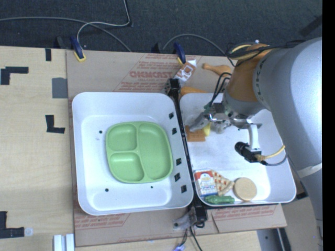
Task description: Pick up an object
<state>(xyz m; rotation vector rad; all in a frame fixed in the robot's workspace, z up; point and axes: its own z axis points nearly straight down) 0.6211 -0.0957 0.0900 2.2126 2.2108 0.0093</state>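
Observation:
My gripper (202, 123) hangs low over the upper left part of the right bin (272, 156), reaching in from the right under the arm's orange band (245, 83). Just below its tip lies an orange-brown block (196, 136) with a small yellow piece (208, 131) beside it, both near the bin's left wall. The slant of the view hides whether the gripper touches them. Along the bin's front edge lie a red and white packet (205, 181), a pizza slice (223, 183), a round tan biscuit (244, 189) and a green bean pod (220, 198).
The left bin (89, 140) holds a green divided plate (139, 151). An orange object (191, 90) sits at the right bin's far left corner. A black cable end (247, 151) hangs from the wrist over the bin's middle. The grey arm covers the bin's right side.

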